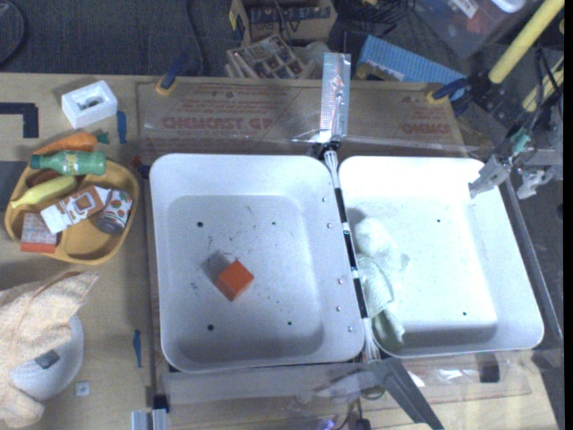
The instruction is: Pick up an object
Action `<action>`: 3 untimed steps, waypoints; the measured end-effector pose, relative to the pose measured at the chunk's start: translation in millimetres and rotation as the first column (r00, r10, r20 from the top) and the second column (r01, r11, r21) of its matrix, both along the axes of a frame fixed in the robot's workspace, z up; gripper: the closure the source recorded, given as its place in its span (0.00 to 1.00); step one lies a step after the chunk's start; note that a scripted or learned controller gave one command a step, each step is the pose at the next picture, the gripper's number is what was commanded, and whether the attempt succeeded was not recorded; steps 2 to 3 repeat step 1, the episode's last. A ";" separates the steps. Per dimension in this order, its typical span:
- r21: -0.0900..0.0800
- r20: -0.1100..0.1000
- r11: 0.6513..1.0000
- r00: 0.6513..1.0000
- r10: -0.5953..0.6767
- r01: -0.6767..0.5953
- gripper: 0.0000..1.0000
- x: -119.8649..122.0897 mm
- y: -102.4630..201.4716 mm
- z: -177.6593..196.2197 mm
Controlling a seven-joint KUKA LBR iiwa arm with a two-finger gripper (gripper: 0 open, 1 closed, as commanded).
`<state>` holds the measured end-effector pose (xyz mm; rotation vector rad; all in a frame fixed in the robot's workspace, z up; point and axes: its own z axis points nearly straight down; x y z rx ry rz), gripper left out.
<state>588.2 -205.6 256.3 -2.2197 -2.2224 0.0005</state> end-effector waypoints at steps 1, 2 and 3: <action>-0.003 0.004 0.992 0.992 -0.130 0.130 0.00 -19.5 -17.4 56.3; -0.003 0.004 0.992 0.992 -0.130 0.130 0.00 -19.5 -17.4 56.3; -0.003 0.004 0.992 0.992 -0.130 0.130 0.00 -19.5 -17.4 56.3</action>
